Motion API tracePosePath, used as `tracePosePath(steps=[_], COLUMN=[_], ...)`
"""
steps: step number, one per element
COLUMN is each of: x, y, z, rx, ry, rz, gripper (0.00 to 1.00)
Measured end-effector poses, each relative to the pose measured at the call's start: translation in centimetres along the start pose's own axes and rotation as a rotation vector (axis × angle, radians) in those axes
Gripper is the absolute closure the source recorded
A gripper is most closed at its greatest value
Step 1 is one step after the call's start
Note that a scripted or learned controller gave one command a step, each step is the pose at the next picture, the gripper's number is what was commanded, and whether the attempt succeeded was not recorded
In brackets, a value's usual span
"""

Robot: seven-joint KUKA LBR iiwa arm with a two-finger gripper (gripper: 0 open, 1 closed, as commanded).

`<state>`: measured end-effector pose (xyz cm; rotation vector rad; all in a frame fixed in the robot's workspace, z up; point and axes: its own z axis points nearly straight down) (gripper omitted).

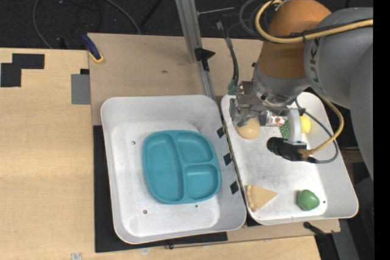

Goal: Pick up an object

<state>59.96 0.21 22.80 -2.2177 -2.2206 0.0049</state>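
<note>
The gripper is hanging low over the right bin's far-left corner, fingers straddling and seemingly pinching the beige roundish object there, presumably the chosen pick.

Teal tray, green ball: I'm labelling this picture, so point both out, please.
Teal tray (181,166), camera view, on its large left compartment.
Green ball (308,200), camera view, on its top middle.

two white bins; teal divided plate in the left one. in the right one: tan wedge, green round piece, beige rounded lump, yellow piece. grey arm, orange band. light wood bench.
</note>
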Motion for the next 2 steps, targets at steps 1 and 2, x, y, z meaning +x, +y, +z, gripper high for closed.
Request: tracePosePath(steps=[1, 2], x=[5.0, 10.0], y=[-0.9, -2.5], z=[1.0, 1.8], rx=[0.0, 0.001], ry=[0.001, 0.001], rz=[-0.002, -0.002], gripper=[1.0, 1.0])
